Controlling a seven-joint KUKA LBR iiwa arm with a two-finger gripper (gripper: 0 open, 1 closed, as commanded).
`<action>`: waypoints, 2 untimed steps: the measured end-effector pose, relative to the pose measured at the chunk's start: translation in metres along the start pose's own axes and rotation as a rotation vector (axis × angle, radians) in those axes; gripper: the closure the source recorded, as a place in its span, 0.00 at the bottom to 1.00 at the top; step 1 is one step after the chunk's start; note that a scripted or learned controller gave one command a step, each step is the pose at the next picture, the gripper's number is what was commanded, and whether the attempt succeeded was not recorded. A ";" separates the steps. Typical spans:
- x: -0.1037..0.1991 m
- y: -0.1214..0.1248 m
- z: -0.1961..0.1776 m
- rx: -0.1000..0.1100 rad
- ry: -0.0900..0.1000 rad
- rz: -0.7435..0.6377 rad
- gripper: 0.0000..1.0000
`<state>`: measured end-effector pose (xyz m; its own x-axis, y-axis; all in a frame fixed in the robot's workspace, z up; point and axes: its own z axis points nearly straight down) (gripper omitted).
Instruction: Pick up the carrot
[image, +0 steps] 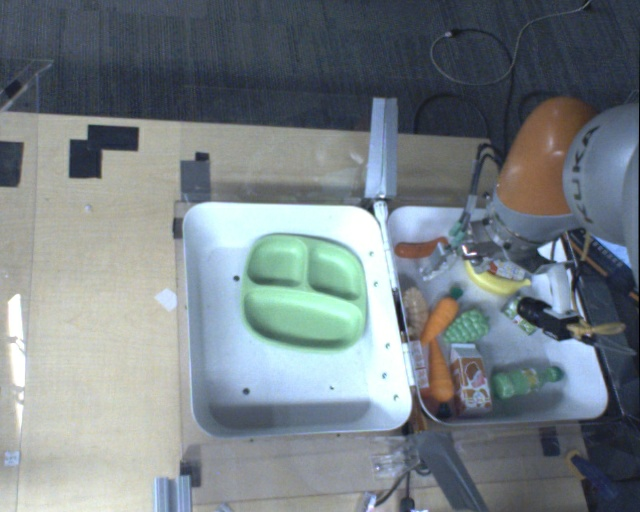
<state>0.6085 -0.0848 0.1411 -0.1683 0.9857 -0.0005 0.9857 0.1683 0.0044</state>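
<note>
Over the twelve o'clock end of the right bin (598, 398), found the gripper (458, 254) hanging low on the grey arm (610, 170). Could not tell whether the claw stood apart or together. Spotted a red sausage (413, 248) just at its nine o'clock and a yellow banana (498, 281) just at its four o'clock. Found the carrot (438, 320) at the claw's six o'clock, near it but apart, lying about mid-bin with its green top toward twelve. Noted a green knobbly piece (467, 326) just beside the carrot at three o'clock, a small carton (470, 378) at its five o'clock, and a green bottle (526, 380) farther toward four. Well apart at nine o'clock, saw the left bin (205, 330) bearing a green sectioned tray (305, 290).
</note>
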 end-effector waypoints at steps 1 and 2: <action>0.096 0.001 -0.045 -0.002 0.000 -0.013 0.00; 0.104 -0.053 -0.044 0.000 0.000 -0.055 0.00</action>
<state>0.5386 0.0085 0.1851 -0.2221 0.9750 -0.0003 0.9750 0.2221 0.0045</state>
